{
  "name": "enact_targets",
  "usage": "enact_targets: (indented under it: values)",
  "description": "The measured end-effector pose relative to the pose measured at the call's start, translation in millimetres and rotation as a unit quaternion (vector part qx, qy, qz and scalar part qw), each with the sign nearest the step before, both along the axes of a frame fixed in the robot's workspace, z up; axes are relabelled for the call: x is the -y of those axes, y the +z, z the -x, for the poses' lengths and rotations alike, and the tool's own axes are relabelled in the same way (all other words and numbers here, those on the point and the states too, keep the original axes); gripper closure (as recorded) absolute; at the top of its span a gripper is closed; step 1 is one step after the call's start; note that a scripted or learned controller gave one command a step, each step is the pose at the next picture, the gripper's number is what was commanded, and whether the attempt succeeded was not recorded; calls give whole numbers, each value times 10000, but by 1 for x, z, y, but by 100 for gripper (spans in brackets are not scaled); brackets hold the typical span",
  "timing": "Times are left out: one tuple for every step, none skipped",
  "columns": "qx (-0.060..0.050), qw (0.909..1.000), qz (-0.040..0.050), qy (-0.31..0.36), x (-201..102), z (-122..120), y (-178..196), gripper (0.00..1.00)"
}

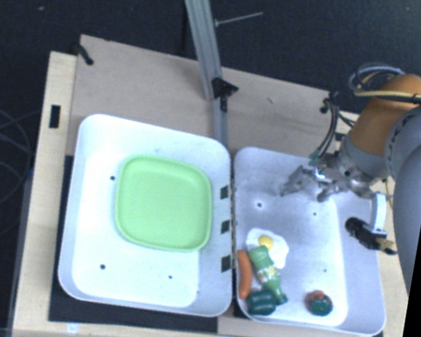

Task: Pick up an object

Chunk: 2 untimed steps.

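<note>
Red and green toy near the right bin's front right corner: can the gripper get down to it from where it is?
Probably yes. The red and green toy lies alone on bare bin floor, apart from the carrot pile; the gripper hovers over the same bin's far end.

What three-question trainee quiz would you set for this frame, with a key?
1. True or false: the green plate lies in the left bin.
2. Where in the right bin is the carrot? A) far corner B) near-left corner, beside the fried egg toy C) centre
3. Fill in: the gripper hovers over the ____ part of the right bin, away from the toys.

Key: 1 true. 2 B. 3 far (upper in the camera view); the small red and green toy sits alone near the front right.
</note>
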<state>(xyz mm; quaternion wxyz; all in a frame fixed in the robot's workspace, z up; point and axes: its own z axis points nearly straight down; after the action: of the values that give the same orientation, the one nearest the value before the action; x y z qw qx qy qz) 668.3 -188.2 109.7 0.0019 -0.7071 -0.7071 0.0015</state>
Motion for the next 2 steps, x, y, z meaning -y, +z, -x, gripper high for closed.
enact_targets:
  values:
    - [26,10000,7,2,0,0,-9,0]
    - [33,10000,11,4,1,0,2,100]
